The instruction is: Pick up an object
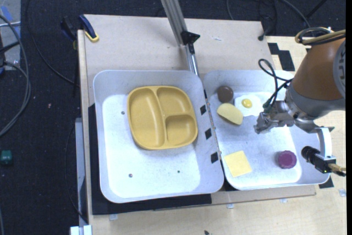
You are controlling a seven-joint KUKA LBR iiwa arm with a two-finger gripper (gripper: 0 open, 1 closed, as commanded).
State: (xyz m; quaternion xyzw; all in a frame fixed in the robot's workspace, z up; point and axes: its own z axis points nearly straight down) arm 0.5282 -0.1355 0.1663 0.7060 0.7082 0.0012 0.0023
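The gripper [263,123] is positioned low in the right white bin [258,170], just beside the white-and-yellow toy fried egg [247,102], presumably for grasping; its state cannot be determined.

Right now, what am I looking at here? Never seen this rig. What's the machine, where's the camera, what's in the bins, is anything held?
One camera, fixed above the bench, looks down at a slant. The machine is a single robot arm, grey with an orange band, reaching in from the right. Its gripper hangs over the right bin; the view does not show anything between its fingers.

Two shallow white bins sit side by side. The left bin holds a yellow divided plate. The right bin holds toy foods: a brown round piece, a pale yellow wedge, a fried egg, a flat yellow cheese slice and a purple round piece. A metal pole rises behind the bins.
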